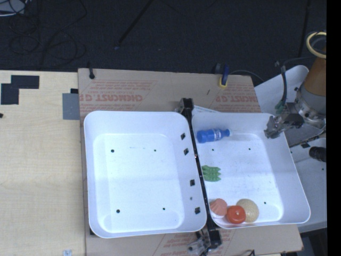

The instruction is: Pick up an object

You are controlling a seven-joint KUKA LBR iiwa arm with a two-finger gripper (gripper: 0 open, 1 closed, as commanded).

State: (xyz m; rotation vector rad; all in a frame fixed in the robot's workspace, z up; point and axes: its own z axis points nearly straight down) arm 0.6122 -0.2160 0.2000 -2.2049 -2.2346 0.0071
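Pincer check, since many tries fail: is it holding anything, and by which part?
Nothing is held. The pincer sits above the right bin's far edge, apart from the blue bottle.

Open floor across the right bin (277,169)'s middle and far right; a blue bottle (212,135) lies at its far-left wall; green piece (211,173) by the divider; three round items (234,211) crowd the near-left corner.

The grey arm with its orange band (318,79) is cut off by the right edge of the frame, so most of its body is out of sight. Its metal gripper (274,126), at the right bin's upper right corner, is too small and cluttered to show how the fingers stand. In the lower right bin, a red round object (235,214) overlaps a tan ball (249,209) and a pink rounded piece (217,206), hiding parts of both.
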